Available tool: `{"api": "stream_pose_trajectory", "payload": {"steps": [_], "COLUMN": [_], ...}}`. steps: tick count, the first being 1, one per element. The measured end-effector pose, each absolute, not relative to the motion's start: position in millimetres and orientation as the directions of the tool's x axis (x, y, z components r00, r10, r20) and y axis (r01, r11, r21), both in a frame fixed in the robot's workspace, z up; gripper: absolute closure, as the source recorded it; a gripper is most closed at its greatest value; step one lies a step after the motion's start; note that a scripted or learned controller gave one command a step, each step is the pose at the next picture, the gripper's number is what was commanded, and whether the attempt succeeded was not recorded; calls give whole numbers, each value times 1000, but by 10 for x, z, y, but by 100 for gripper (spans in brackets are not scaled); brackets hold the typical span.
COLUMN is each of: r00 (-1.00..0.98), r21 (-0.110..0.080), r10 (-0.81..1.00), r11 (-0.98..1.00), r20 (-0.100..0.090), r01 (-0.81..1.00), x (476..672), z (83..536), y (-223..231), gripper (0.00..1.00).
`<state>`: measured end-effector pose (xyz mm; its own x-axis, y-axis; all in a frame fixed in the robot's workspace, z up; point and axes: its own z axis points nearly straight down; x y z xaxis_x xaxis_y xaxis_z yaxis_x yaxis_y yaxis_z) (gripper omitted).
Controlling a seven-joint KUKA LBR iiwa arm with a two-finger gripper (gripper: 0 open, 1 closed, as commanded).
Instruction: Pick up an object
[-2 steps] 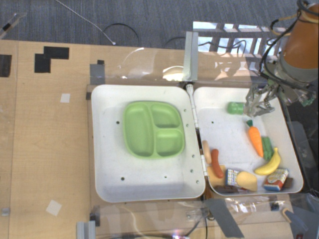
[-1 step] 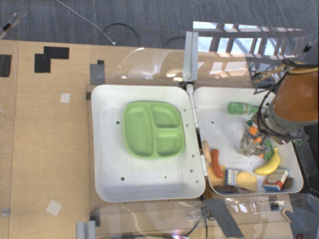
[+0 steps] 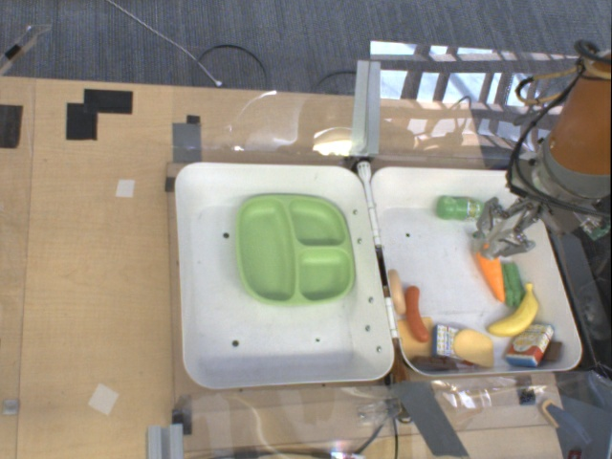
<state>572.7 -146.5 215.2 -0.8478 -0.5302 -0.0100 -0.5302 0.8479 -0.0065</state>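
1. Gripper (image 3: 505, 229) sits low in the right bin (image 3: 430, 285), just above the top end of the carrot (image 3: 491, 275); finger state cannot be told from this slant.
2. Nearest candidates: carrot, with a green vegetable (image 3: 513, 283) touching its right side and a banana (image 3: 513, 316) just below. Green bottle (image 3: 459, 207) lies just left of the gripper.
3. Left bin (image 3: 206, 352) carries a green divided plate (image 3: 293, 249).
4. Risk: carrot and green vegetable lie pressed together, so a closing grasp may catch both or slide off the tapered end.
5. Risk: the bin's right wall is near; little clearance.
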Motion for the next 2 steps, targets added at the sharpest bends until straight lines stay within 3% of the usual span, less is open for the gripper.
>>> {"api": "stream_pose_trajectory", "payload": {"steps": [1, 2], "r00": [-764, -627], "r21": [-5, -2], "r10": [-645, -779], "r11": [764, 627], "r20": [-6, -3], "r01": [-645, -779], "x": [5163, 5316], "z": [954, 1132], "y": [-1413, -1836], "gripper": [100, 100]}}
